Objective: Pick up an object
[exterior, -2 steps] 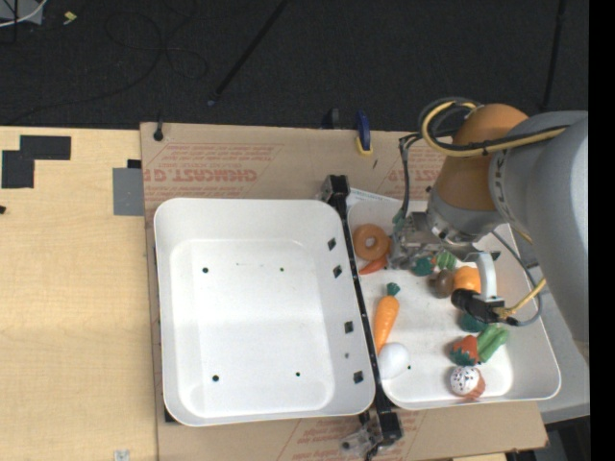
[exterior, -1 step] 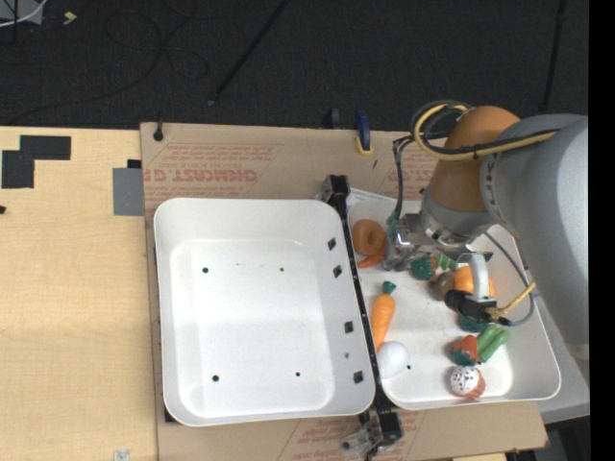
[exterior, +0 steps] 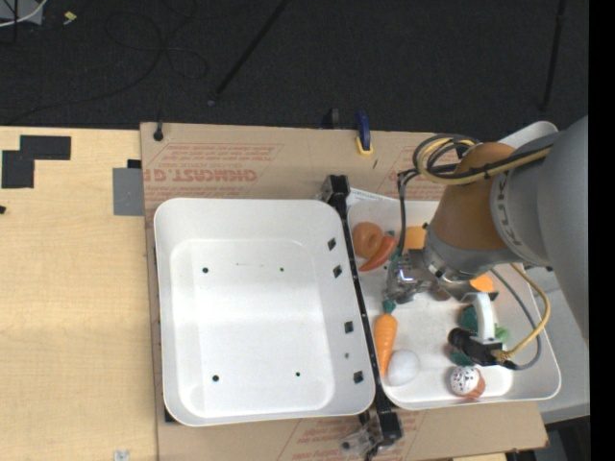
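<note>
Right bin [exterior: 527, 394], white shallow plastic, holds all the pickable clutter. The toy carrot [exterior: 384, 340] lies along the left wall, orange body with its green top pointing toward the gripper [exterior: 407, 282] and just under it. A plain white ball [exterior: 405, 366] sits beside the carrot's tip, and a white ball with dark speckles [exterior: 466, 381] is near the front rim. An orange-red rounded toy [exterior: 371, 242] lies in the far left corner, exact shape unclear, with a small orange block [exterior: 415, 236] next to it. The gripper is low inside this bin, over bare floor between the rounded toy and the carrot. Claw state: can't tell, since the metal parts are too small and glary, and nothing is visibly in it. Left bin [exterior: 250, 296] is the same white plastic, showing a smooth floor with a few small dark holes. Black clips [exterior: 348, 286] run along the seam between the bins. Both bins sit on a cardboard sheet [exterior: 240, 161] with red print, and a blue and yellow clamp [exterior: 363, 134] grips its far edge. The bench [exterior: 67, 305] is pale wood-look with black and grey patches. Beyond it is dark floor [exterior: 288, 46] with loose cables.
</note>
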You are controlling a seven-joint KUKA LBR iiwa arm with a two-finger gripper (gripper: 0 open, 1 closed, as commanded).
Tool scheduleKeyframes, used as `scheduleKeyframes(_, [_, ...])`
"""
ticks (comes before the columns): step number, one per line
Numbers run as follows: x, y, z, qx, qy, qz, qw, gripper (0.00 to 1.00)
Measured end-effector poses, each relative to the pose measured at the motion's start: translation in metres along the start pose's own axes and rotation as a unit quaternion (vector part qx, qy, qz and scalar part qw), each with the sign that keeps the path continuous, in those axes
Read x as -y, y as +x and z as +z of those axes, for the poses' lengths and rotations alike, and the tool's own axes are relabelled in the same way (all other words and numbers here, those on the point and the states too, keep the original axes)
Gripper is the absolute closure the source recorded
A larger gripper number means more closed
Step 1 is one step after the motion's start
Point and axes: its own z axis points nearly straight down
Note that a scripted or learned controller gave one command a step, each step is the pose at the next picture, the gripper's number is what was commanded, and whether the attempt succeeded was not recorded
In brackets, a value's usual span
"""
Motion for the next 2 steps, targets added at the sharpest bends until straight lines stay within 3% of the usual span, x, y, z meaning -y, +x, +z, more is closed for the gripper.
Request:
scheduleKeyframes(1, [-0.0017,-0.0013,-0.0096,0.000,0.000,0.001,1.0000,1.00])
scheduleKeyframes(2, [-0.0016,-0.0012,-0.0091,0.000,0.000,0.001,1.0000,0.00])
